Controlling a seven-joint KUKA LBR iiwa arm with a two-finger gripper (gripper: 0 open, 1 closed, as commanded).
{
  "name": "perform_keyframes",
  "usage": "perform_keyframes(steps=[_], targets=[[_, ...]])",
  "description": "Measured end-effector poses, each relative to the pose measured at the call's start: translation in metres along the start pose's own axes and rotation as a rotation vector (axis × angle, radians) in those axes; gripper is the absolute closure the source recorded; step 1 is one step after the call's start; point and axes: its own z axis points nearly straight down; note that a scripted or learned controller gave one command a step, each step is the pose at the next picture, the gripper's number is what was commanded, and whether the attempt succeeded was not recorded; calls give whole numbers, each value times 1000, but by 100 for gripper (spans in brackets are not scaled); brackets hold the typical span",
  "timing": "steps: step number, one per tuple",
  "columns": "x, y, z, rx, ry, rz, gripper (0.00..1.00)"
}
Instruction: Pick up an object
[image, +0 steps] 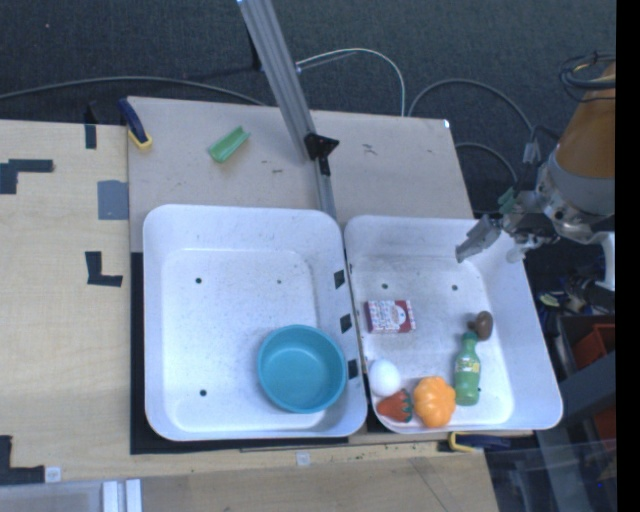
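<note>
Green block (228, 144) on the bench; blue-and-yellow clamp (135, 124) near its corner.

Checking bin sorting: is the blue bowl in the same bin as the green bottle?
No, the blue bowl sits in the left bin, while the green bottle stands in the right bin.

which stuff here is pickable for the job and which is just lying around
For the job: red-and-white packet, white egg, orange pumpkin, red pepper, green bottle, brown lump, blue bowl.
Lying about: green block, blue-and-yellow clamp.
</note>
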Motion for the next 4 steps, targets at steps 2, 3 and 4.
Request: perform_keyframes(steps=[2,3,4], targets=[[3,-2,44,5,-1,0,0],[-3,-10,104,7,0,1,0],[-2,-10,154,0,-3,0,0]])
